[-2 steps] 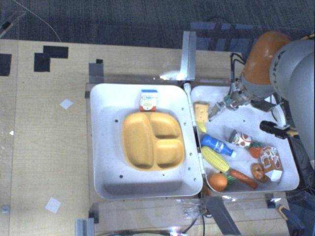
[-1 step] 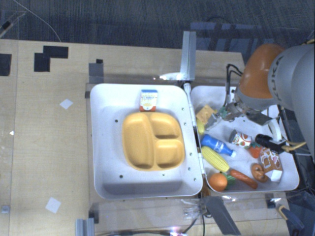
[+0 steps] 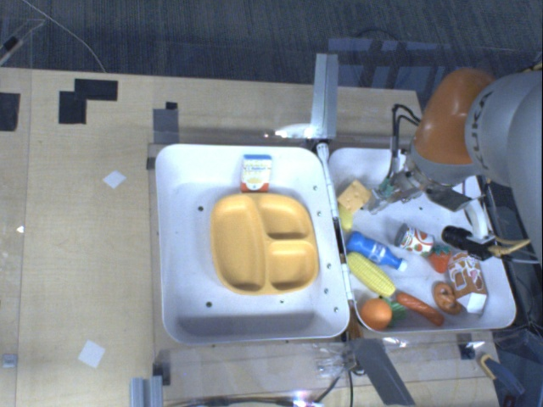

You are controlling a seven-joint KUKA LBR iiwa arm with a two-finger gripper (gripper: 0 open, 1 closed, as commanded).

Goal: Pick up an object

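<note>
Pale wooden bench [image 3: 76,253] is stretching across the scene beneath a dark carpeted floor at the far edge, and two shallow white bins are sitting on it side by side. Lying in the left bin [image 3: 182,227] is a yellow divided tray [image 3: 263,242], with a small orange-and-white carton [image 3: 256,173] standing just beyond its far edge. Crowding the right bin [image 3: 509,308] is a jumble of toy food — a yellow cheese wedge [image 3: 354,197] near the far left corner, a blue bottle [image 3: 373,251] lying across the middle, a corn cob [image 3: 371,274] just nearer than it, an orange [image 3: 375,313] and a carrot [image 3: 417,307] along the near wall, a small red-and-white can [image 3: 417,241] right of the bottle, and a brown patterned packet [image 3: 464,276] at the right side. Reaching in from the right, the grey arm with its orange band [image 3: 450,117] is hanging over the far part of the right bin, and the gripper [image 3: 392,190] is pointing down just right of the cheese wedge — whether its tips are spread or closed, I cannot tell, and nothing is showing between them.
</note>
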